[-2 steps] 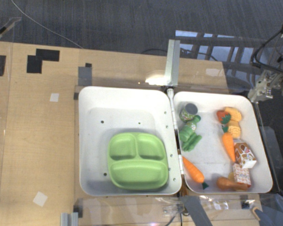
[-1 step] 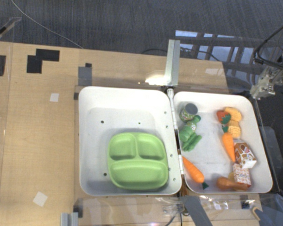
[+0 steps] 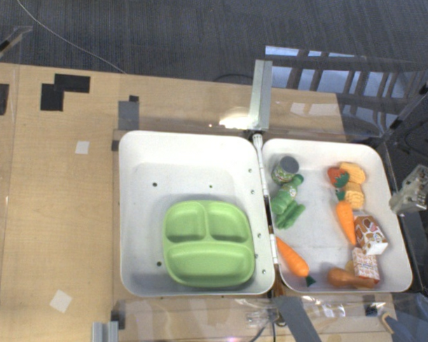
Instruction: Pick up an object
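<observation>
No object is picked up yet: every item lies in the right bin (image 3: 400, 268), so the whole grasp remains. The end effector (image 3: 411, 191) sits just outside that bin's right rim, above the bench; whether it is apart or together cannot be told. Nearest it inside the bin lie a carrot (image 3: 346, 220) and a snack packet (image 3: 370, 235). The green plate (image 3: 209, 243) occupies the left bin (image 3: 140, 164).

Pincer (image 3: 414, 189) cut off at right edge, fingers unclear.
</observation>
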Action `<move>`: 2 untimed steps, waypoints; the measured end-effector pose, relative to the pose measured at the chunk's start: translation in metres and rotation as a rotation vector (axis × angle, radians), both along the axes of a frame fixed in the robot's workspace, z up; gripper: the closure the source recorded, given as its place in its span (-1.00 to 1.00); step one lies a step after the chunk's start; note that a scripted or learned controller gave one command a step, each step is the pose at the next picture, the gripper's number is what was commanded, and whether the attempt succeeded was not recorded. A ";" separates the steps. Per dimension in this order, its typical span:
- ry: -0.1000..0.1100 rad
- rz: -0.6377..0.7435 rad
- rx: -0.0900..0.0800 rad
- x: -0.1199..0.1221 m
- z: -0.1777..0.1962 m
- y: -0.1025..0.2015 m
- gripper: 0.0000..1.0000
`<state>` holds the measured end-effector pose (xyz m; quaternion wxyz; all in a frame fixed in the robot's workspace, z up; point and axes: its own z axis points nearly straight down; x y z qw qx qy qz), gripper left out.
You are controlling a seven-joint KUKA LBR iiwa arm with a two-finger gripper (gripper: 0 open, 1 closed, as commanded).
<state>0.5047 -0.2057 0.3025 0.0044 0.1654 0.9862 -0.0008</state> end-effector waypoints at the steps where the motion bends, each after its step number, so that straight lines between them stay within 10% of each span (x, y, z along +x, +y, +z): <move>1: -0.011 0.006 -0.003 0.003 0.013 0.001 1.00; 2: -0.001 0.202 0.000 0.061 -0.016 0.001 1.00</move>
